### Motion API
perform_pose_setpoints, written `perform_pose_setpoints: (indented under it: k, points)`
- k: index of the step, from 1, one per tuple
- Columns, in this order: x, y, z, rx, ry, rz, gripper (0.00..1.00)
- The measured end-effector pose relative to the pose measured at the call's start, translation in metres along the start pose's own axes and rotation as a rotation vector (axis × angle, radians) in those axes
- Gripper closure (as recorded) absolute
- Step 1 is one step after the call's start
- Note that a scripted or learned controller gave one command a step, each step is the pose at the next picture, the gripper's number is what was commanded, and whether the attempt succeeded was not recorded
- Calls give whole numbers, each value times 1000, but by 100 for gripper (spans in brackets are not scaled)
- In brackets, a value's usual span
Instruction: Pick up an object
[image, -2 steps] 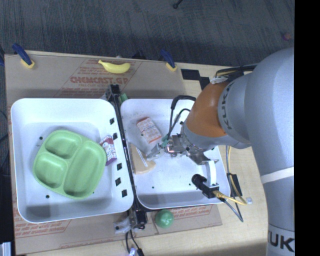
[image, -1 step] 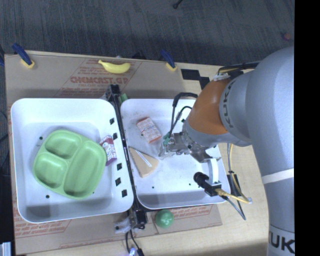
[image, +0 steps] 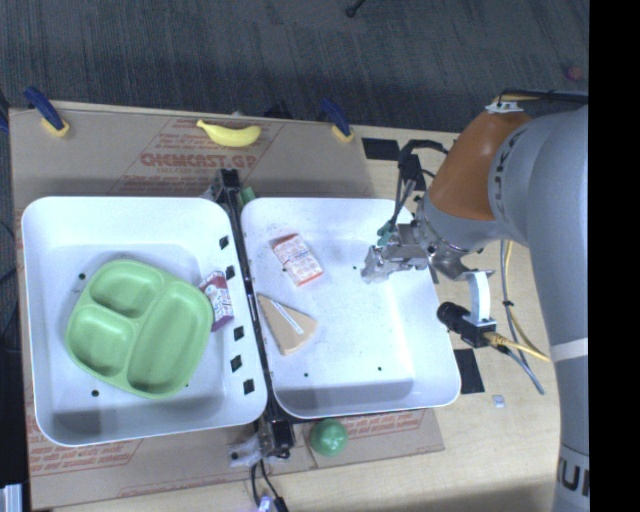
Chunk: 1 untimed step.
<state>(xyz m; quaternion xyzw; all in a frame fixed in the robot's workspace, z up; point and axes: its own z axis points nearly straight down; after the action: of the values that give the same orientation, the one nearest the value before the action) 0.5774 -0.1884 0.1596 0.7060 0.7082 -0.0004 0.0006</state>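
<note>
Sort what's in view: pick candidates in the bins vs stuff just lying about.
Job:
gripper
small box, right bin
wedge, right bin
green tray, left bin
packet, left bin

Lying about:
banana, cardboard
green ball, front

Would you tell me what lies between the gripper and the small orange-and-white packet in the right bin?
In the camera view, only bare white bin floor separates the gripper from the orange-and-white packet; nothing else sits in that stretch.
</note>
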Motion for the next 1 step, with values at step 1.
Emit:
perform_pose_setpoints:
  k: [1]
  points:
    - [1,0,1,2,1,0,0]
